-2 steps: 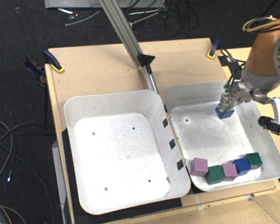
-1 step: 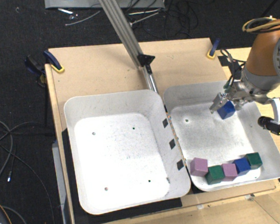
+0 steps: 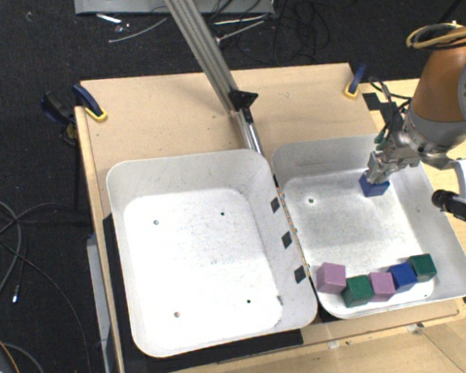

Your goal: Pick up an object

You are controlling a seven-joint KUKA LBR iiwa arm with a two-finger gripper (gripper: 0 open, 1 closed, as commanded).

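Blocks sit in a row along the near edge of the right bin (image 3: 438, 225): a light purple block (image 3: 331, 276), tilted and a little forward of the rest, then a dark green block (image 3: 358, 290), a pink-purple block (image 3: 382, 283), a blue block (image 3: 403, 274) and a second green block (image 3: 423, 265), each touching or just beside its neighbour. The left bin (image 3: 133, 193) lies beside it, its white floor speckled, with dark clips along the seam where the two rims meet. Farther back in the right bin, near its far right part, a small blue cube (image 3: 374, 187) rests under the tool (image 3: 379, 170); the tool's tips appear to close on the cube's top, though the slant makes contact hard to judge. Above it the grey arm carries its orange band (image 3: 440, 78). Both bins rest on a pale wooden worktop (image 3: 289, 91), with blue-and-yellow clamps at its far corners. Beyond lie black flooring, loose cables and a slanting metal rail (image 3: 199, 35).
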